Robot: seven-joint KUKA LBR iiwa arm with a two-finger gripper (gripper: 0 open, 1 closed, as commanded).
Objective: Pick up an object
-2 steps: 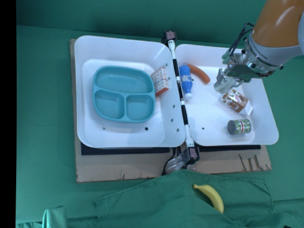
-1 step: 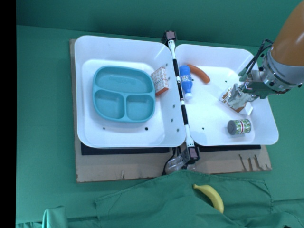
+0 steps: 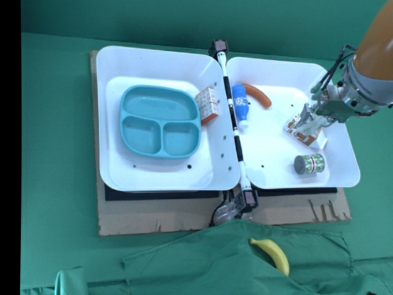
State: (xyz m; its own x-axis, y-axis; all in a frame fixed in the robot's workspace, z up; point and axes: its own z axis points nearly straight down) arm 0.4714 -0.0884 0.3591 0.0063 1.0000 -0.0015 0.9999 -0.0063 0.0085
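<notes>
My gripper (image 3: 309,123) hangs low over the right side of the right bin (image 3: 270,165), directly above a small brown and white carton (image 3: 305,134) that lies flat there. The fingers overlap the carton, and I cannot make out whether they touch it. A small can (image 3: 309,164) lies on its side just in front of the carton. A blue bottle (image 3: 239,104) and an orange sausage (image 3: 257,94) lie at the bin's back left.
The left bin (image 3: 116,165) holds a teal divided plate (image 3: 161,121) and a red and white carton (image 3: 207,104) against its right wall. A yellow banana (image 3: 273,253) lies on the green cloth in front of the bins.
</notes>
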